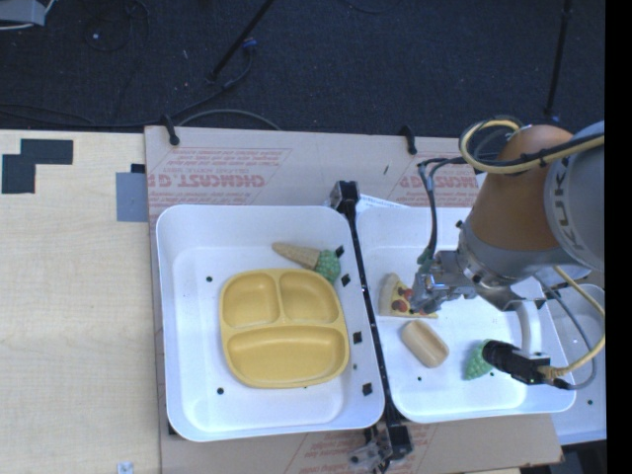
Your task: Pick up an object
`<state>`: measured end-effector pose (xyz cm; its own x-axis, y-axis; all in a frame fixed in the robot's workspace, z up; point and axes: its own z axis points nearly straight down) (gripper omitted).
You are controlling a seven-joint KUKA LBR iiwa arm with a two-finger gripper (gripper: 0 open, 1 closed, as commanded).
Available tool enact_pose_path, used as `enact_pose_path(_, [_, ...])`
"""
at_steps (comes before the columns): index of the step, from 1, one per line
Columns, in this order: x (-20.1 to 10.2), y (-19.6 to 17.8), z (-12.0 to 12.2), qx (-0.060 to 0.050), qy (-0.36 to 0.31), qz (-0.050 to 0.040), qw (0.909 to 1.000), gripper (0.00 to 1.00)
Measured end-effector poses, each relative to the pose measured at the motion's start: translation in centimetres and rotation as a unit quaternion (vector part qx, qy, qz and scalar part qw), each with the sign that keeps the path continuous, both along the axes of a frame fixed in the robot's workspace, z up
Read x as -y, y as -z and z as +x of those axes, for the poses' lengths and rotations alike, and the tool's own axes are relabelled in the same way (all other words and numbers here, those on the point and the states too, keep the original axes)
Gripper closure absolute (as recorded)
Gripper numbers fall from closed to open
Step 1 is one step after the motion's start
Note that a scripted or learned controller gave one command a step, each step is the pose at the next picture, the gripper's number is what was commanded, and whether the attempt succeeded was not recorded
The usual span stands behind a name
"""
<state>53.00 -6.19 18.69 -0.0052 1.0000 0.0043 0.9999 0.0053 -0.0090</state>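
Nearest the lower edge of the view, two shallow white bins sit side by side on the worktop (pixel 79 314), parted by a black divider bar (pixel 360 304). Within the left bin (pixel 188 383) lies one yellow sectioned plate (pixel 284 326), three compartments showing, and beyond its far rim one ice-cream-cone toy (pixel 308 257), tan with a green tip, lying on its side just beside the plate.

Right bin (pixel 444 403) holds three loose things: one tan bread-roll shape (pixel 424 344) nearest, one green leafy toy (pixel 479 362) to its right next to a black cable end, and one pizza-slice toy (pixel 395 294) a little farther back, close to the divider.

One arm (pixel 533 205) reaches in from the right, its orange band bulking over the right bin's far half, wrist angled down and leftward. Its claw (pixel 427 292) sits low, right at the pizza slice's edge; whether it is open or gripping anything cannot be told. Cables loop round the wrist. Farther back, cardboard lies under the bins, then dark floor.
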Motion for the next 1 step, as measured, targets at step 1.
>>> enact_pose_path(1, [-5.33,-1.4,-0.15,0.002,0.0,-0.0012,1.0,1.0])
